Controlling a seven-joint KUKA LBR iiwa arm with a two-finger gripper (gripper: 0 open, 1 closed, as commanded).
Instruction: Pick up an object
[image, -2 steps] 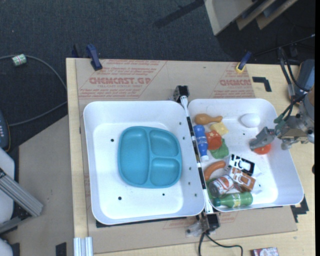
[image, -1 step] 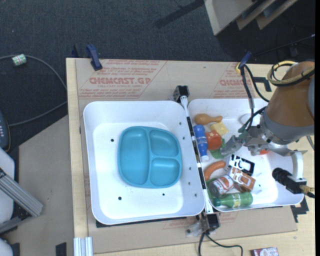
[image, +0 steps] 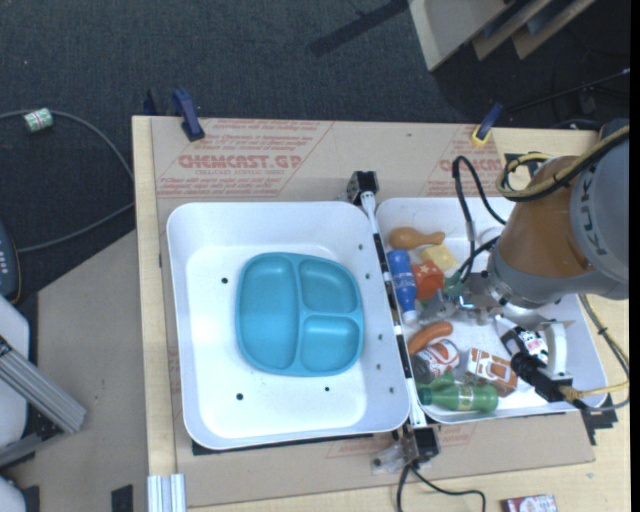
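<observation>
The right bin holds a jumble of small things. A brown drumstick lies at its far left, with a blue bottle below it along the left wall. Beside the bottle sit a yellow piece and a red-orange piece. Nearer the front lie an orange sausage, a red and white round item, a red and white carton and a green bottle. My gripper is low in this bin, just right of the red-orange piece and above the sausage.
The left bin holds a blue divided plate in its middle. A narrow divider separates the two bins. The arm's orange band and grey wrist cover the middle right of the right bin.
</observation>
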